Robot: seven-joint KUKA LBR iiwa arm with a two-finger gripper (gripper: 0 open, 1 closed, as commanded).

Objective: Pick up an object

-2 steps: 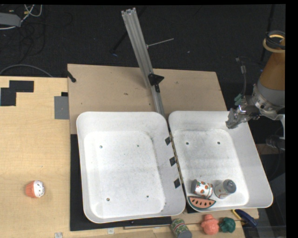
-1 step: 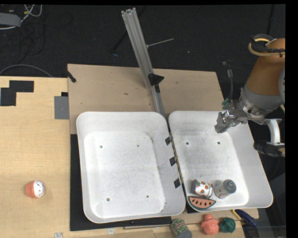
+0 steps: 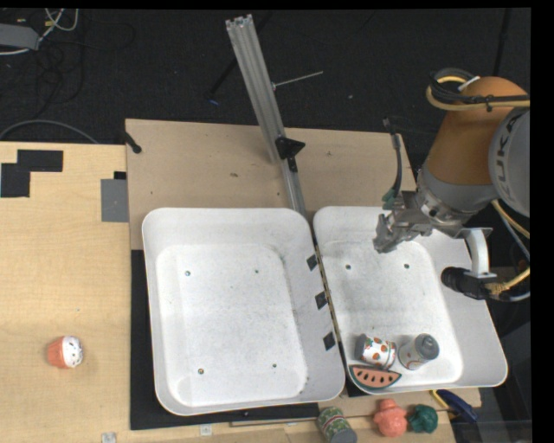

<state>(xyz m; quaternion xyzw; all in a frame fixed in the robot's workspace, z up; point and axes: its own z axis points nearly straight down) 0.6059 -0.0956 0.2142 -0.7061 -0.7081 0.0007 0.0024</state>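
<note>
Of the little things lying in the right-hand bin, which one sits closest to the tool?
The grey knob at the bin's near edge. It lies farther right than the red-and-white toy and the watermelon slice, so it is nearest the tool.

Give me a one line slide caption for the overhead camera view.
KUKA arm's gripper hovers over the right bin, far from the watermelon slice toy at its near edge.

- At twelve o'clock I see a dark floor [image 3: 130,60] with loose cables [image 3: 52,26] trailing toward eleven.
- A light wooden bench [image 3: 52,260] fills nine o'clock, with black cut-out marks [image 3: 30,169] and a grey patch [image 3: 113,199].
- A brown board [image 3: 208,164] lies at centre.
- A slanted aluminium rail [image 3: 260,86] crosses it from twelve.
</note>
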